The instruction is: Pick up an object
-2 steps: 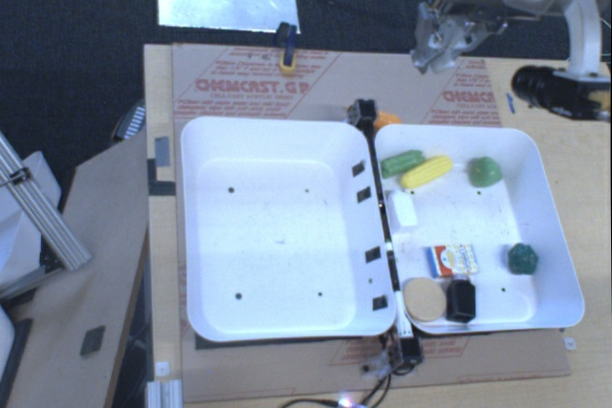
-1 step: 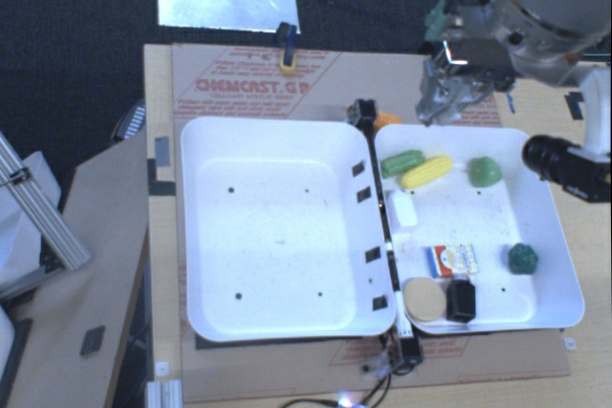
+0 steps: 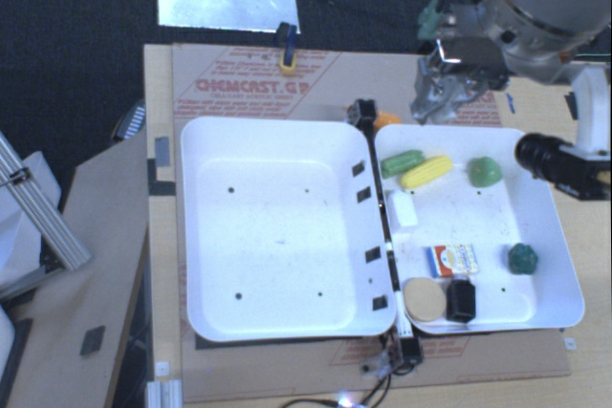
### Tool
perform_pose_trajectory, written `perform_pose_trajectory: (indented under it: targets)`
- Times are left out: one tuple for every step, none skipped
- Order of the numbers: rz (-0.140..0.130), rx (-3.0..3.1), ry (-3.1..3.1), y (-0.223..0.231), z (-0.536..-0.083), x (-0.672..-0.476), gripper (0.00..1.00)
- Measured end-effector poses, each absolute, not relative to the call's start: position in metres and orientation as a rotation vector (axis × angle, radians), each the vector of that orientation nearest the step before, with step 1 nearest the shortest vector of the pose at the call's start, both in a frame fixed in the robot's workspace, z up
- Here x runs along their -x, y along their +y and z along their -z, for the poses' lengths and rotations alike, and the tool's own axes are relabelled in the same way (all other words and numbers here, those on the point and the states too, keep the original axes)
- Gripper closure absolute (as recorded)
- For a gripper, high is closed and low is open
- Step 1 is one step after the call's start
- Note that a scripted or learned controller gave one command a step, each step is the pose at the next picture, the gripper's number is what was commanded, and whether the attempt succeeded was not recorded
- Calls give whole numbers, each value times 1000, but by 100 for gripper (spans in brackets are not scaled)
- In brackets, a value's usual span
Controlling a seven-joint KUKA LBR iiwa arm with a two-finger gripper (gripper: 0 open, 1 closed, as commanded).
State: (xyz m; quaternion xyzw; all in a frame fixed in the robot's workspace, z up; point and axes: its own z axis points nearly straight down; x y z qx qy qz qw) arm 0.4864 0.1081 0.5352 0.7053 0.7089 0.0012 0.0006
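Observation:
The right bin (image 3: 550,234) holds several objects. A green pickle-shaped piece (image 3: 402,161) and a yellow corn cob (image 3: 426,171) lie side by side at its back left. A light green round piece (image 3: 485,171) sits at the back. A white block (image 3: 405,208) rests by the left wall. Toward the front are a small printed box (image 3: 451,259), a dark teal lump (image 3: 521,258), a tan disc (image 3: 426,299) and a black block (image 3: 461,299). My gripper (image 3: 445,100) hangs above the bench just behind the bin's back edge, with nothing seen in it.
The left bin (image 3: 277,225) lies beside the right one. An orange piece (image 3: 387,120) sits behind the bins' shared corner. A black device (image 3: 559,165) juts in over the right bin's right rim. A yellow and blue clamp (image 3: 286,48) stands at the bench's back edge.

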Motion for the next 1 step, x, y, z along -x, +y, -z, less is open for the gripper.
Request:
perform_pose_trajectory:
  targets:
    - [12,-2216,2233,150,-406,-500,100]
